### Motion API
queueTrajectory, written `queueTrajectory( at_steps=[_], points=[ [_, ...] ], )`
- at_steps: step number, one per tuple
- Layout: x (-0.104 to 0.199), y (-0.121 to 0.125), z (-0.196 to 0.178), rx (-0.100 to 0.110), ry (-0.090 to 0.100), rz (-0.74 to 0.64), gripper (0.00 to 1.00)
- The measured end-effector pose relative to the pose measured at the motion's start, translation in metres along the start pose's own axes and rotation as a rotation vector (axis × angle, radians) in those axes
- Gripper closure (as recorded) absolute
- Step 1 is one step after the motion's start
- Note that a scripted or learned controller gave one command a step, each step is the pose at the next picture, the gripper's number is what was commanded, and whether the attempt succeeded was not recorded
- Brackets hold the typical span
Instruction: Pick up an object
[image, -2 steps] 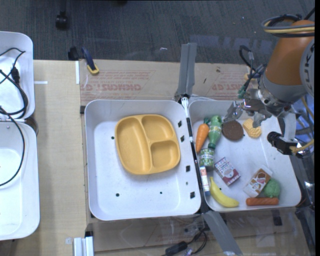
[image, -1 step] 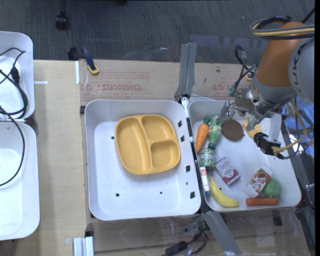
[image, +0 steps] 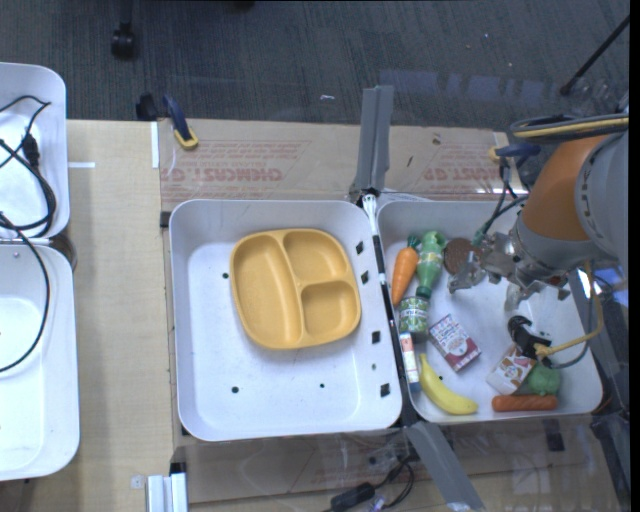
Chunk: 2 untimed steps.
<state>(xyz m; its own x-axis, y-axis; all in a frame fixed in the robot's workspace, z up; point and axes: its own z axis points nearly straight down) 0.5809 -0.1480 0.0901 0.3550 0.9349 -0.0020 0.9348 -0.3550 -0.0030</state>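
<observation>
Pincer (image: 489, 279) low over the upper middle of the right bin (image: 487, 318), at the end of the grey and orange arm (image: 572, 205) reaching in from the right; open or closed, impossible to tell from this angle, and nothing seen gripped. Just left of it, a brown disc (image: 459, 256) on the bin floor, close by, contact unclear. Further left, a green bottle (image: 423, 275) lying lengthwise, cap toward the far side, with a carrot (image: 403, 272) right beside it along the bin's left wall. Nearer the front, a red box (image: 455, 343) lying flat near the centre, and a banana (image: 443, 392) curved along the front left corner. In the front right corner, a small carton (image: 512, 368), a green lump (image: 544, 380) touching it, and a red-orange vegetable (image: 524, 403) lying against the front wall. Next door, in the left bin (image: 182, 300), a yellow divided plate (image: 296, 287), three compartments, set toward the upper middle. Both bins side by side on the pale counter (image: 112, 300).
</observation>
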Motion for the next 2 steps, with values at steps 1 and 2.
queueTrajectory(
  at_steps=[1, 2],
  points=[
    [0.014, 0.078, -0.001, 0.001, 0.0, 0.336, 0.0],
    [0.014, 0.083, -0.02, -0.015, 0.002, 0.332, 1.0]
  ],
)
